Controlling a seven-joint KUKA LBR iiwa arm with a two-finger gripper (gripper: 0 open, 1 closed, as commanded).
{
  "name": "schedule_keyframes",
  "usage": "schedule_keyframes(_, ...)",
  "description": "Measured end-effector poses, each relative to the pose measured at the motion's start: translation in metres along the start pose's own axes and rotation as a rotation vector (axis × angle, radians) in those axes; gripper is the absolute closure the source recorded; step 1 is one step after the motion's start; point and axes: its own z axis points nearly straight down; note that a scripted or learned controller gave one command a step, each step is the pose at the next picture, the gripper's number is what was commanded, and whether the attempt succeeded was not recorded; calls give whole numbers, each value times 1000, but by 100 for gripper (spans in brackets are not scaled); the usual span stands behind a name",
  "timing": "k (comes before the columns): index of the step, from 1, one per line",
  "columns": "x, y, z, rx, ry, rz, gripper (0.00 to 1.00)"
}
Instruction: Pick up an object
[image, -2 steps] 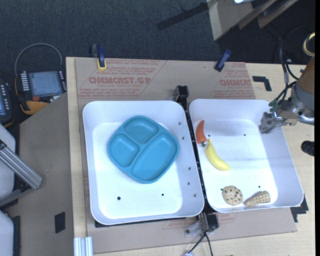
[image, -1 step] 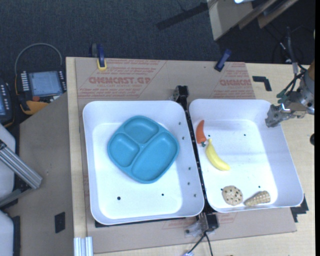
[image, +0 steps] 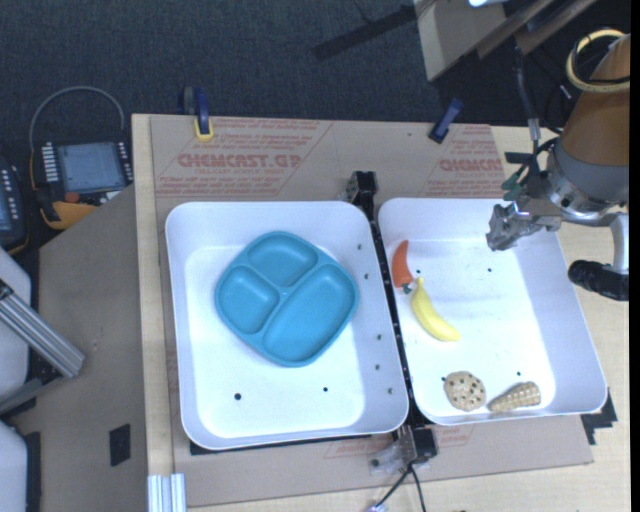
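Bright even overhead light, soft faint shadows, white bins (image: 300, 425) slightly glaring, mostly sharp

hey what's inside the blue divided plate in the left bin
The blue divided plate sits in the left bin, and its three compartments show bare blue surface, with no food in them. The bin floor beneath the plate is covered, so anything under it can't be seen.

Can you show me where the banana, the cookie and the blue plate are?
banana (image: 434, 314), camera view, middle of its yellow body.
cookie (image: 464, 390), camera view, centre of its speckled top.
blue plate (image: 227, 300), camera view, left rim.
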Motion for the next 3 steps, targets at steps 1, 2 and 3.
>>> schedule_keyframes(1,49,13,10,1,0,1,100)
schedule_keyframes(2,103,25,-1,-4,-1,0,100)
schedule_keyframes(3,163,28,5,-3,-1,0,100)
